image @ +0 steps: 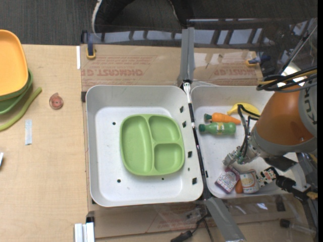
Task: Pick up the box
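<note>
A small purple and pink box (227, 180) lies flat near the front edge of the right bin (214, 150). My gripper (234, 159) hangs low in that bin, just above and behind the box, at the end of the grey and orange arm (282, 122) that reaches in from the right. I see nothing held in the gripper. The arm hides the bin's right side.
A green bottle (218, 129), an orange carrot (225, 118) and a yellow banana (242, 108) lie at the back of the right bin. An orange-labelled packet (248, 181) and a small patterned item (267, 174) sit right of the box. A green divided plate (152, 144) lies in the left bin (101, 150).
</note>
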